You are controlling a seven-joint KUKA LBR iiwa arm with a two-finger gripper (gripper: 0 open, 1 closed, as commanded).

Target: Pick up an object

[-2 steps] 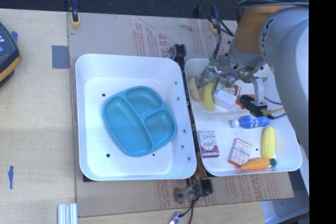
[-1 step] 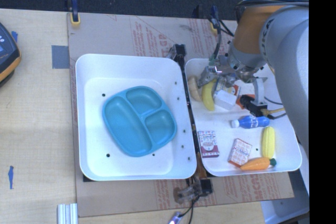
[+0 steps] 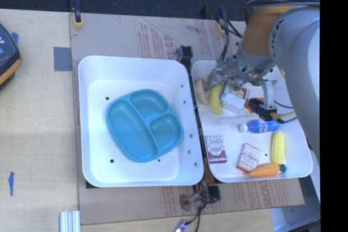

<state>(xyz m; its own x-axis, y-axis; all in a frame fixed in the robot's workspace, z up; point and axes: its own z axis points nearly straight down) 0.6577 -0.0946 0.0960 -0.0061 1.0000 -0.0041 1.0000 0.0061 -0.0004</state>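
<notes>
My gripper [image 3: 229,83] hangs low over the far left part of the right bin [image 3: 304,168]. Directly beneath it lie a yellow banana [image 3: 216,100] and a small white box [image 3: 232,102], side by side. A beige rounded piece [image 3: 201,92] rests against the bin's left wall beside the banana. Nothing can be seen held by the gripper.
The right bin also holds a blue-capped white bottle [image 3: 260,127], a corn cob [image 3: 278,147], a carrot [image 3: 265,170] and two small packets [image 3: 216,148] [image 3: 249,157]. In the left bin [image 3: 89,171] lies a blue divided plate [image 3: 144,125]. The grey arm [image 3: 293,62] fills the right side.
</notes>
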